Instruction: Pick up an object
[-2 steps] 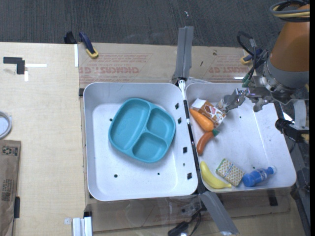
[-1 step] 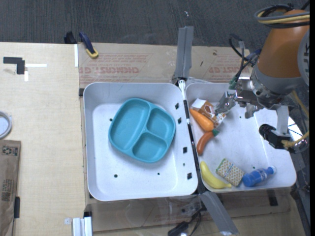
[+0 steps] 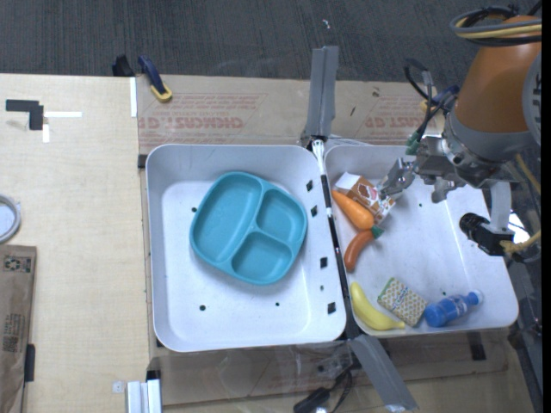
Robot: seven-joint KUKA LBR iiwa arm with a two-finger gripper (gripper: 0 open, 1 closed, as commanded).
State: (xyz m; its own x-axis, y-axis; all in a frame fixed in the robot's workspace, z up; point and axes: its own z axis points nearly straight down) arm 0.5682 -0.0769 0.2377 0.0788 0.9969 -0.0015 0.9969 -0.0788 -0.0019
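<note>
My gripper (image 3: pixel 399 179) hangs low over the back left of the right bin (image 3: pixel 448 231), just right of a white and brown snack packet (image 3: pixel 368 193) and seemingly touching its edge. An orange carrot (image 3: pixel 353 209) lies beside the packet, and an orange-brown sausage (image 3: pixel 357 247) lies below it. Along the bin's front are a yellow banana (image 3: pixel 372 311), a checkered packet (image 3: pixel 402 301) and a blue bottle (image 3: pixel 449 308) on its side. I see nothing lifted off the bin floor.
The left bin (image 3: pixel 172 256) holds a blue divided plate (image 3: pixel 249 227). A grey divider post (image 3: pixel 323 93) stands between the bins at the back. The arm's orange band (image 3: pixel 495 84) and cables hang over the right bin's back right corner.
</note>
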